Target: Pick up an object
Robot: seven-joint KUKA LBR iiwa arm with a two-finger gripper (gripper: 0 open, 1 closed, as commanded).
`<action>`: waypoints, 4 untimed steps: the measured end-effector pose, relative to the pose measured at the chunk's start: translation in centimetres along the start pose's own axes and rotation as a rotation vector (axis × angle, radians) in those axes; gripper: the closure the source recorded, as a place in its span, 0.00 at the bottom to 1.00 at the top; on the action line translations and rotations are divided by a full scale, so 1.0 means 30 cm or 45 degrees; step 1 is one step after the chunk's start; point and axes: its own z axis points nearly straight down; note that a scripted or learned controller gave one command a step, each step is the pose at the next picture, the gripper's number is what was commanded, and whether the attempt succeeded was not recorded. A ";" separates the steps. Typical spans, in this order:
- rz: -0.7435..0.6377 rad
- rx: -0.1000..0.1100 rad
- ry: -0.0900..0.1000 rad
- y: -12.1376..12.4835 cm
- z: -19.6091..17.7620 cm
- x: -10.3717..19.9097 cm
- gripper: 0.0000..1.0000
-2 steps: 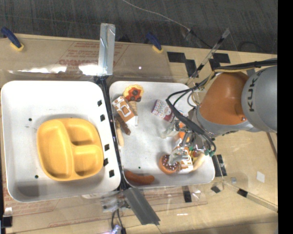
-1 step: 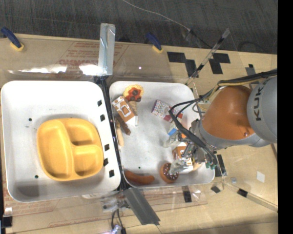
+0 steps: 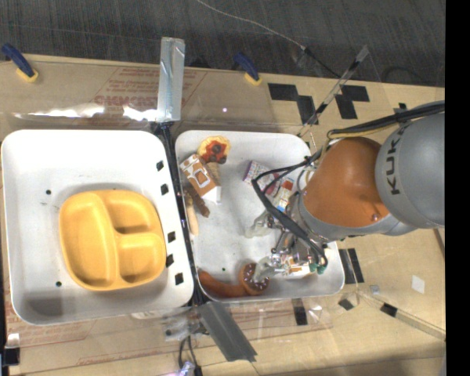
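The arm reaches in from the right, its orange band (image 3: 341,186) over the right bin (image 3: 227,233). My gripper (image 3: 286,263) hangs low near that bin's front right corner, amid cables. Just left of it lies a small brown round object (image 3: 251,273) beside a long brown sausage-like piece (image 3: 222,285) along the front wall. At the bin's back left sit a brown and white packet (image 3: 197,174), an orange and red toy (image 3: 214,148) and a brown stick (image 3: 191,212). A small purple and white item (image 3: 253,169) lies near the back middle.
The left bin (image 3: 31,163) holds a yellow divided tray (image 3: 112,238). A metal strip (image 3: 171,77) stands behind the divider between the bins. Blue clamps (image 3: 19,61) (image 3: 247,66) hold the cardboard bench edge at the back.
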 end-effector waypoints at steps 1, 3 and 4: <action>0.321 -0.001 0.021 0.021 0.018 -0.333 0.00; 0.331 -0.003 0.006 0.182 0.003 0.024 0.00; 0.198 -0.005 0.029 0.172 0.013 -0.066 0.00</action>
